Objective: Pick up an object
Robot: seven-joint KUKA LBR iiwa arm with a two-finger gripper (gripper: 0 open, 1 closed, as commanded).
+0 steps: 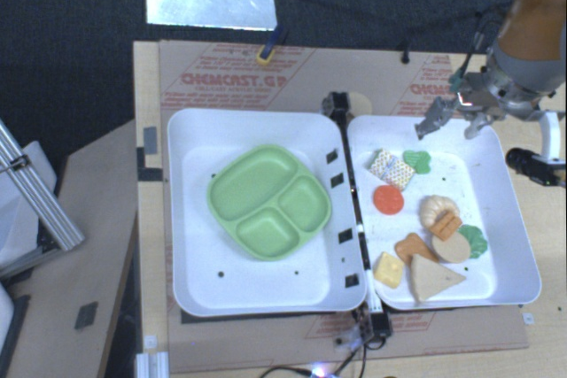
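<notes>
The grey 2-finger gripper [454, 124], fingers apart and holding nothing, hovers at 1 o'clock from the round red toy tomato slice [388, 200].

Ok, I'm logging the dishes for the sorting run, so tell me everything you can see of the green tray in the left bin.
The green tray is a pale green divided plate, plastic by its look, rounded in outline and lying flat, right side up, turned at a slant in the left bin. Raised ridges split it into three compartments: one large across the upper left, two smaller along the lower right. No food lies in any of them. It rests on the bin's floor near the middle, apart from the walls.
</notes>
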